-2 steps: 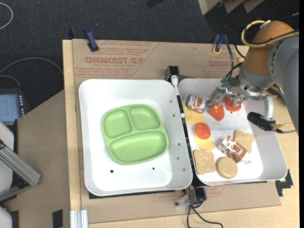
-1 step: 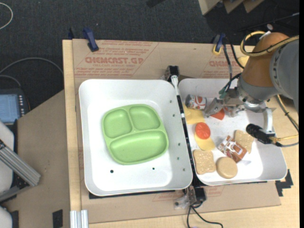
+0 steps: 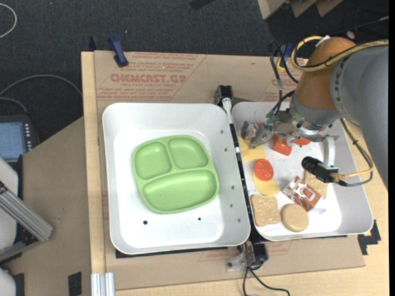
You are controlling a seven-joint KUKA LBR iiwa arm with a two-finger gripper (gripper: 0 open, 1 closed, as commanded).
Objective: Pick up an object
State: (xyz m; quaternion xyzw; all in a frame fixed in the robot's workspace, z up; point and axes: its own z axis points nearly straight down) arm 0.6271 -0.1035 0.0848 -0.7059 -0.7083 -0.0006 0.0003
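Grey and bulky, the arm (image 3: 361, 85) reaches in from the right and stands highest above the bench, its orange band (image 3: 318, 82) sitting just over the wrist. Below that band the claw (image 3: 279, 130) hangs low over the far part of the right bin (image 3: 355, 217). Its tip is hidden among wrist hardware and cables, so I cannot tell whether it is apart or together, and nothing can be seen gripped in it.

Just beside the claw, on its near side, a small red piece (image 3: 282, 146) lies on the bin floor. A yellow piece (image 3: 249, 153) lies to its left, against the bin's left wall. Nearer the camera lie an orange-red round item (image 3: 263, 169) and a pale yellow slice (image 3: 267, 187) touching it. A brown-and-white wrapped item (image 3: 302, 192) lies to their right. At the near edge of the bin a speckled toast slice (image 3: 266, 209) and a tan round bun (image 3: 294, 218) lie side by side.

Beside this bin, the left bin (image 3: 117, 134) holds a green divided plate (image 3: 176, 174), lying flat in its middle. Both bins rest on a cardboard sheet (image 3: 154, 76), with a blue clamp (image 3: 117, 51) at its far edge.
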